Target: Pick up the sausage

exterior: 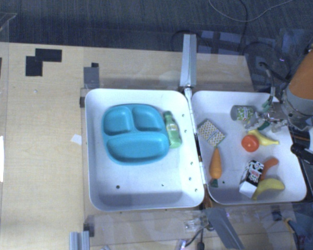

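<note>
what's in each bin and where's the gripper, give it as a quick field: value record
left bin: blue divided plate, green bottle against the plate's right edge
right bin: can, patterned packet, carrot, tomato, two bananas, cow-print carton
sausage: lower right of the right bin, between carton and lower banana
gripper: over the right bin's upper right, near the can, apart from the sausage
task state: sausage not yet picked up
</note>
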`<action>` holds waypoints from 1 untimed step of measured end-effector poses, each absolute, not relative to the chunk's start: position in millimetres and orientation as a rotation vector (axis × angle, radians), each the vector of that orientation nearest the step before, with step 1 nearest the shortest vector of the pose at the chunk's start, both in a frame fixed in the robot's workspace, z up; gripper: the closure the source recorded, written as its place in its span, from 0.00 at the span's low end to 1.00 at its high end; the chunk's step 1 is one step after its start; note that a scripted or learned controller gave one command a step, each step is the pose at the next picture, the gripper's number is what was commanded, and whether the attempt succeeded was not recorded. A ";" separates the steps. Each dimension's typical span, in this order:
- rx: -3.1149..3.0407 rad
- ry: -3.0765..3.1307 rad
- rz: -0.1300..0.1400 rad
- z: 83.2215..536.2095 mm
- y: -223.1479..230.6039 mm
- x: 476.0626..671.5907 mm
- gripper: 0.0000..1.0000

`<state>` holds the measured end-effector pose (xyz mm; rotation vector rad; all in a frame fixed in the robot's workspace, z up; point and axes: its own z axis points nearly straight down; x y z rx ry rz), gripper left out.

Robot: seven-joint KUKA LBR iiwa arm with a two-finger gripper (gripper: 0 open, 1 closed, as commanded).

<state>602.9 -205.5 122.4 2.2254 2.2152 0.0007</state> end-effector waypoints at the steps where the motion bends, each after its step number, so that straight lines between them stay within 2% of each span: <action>1: 2.021 2.401 0.003 128.9 -198.7 528.3 0.00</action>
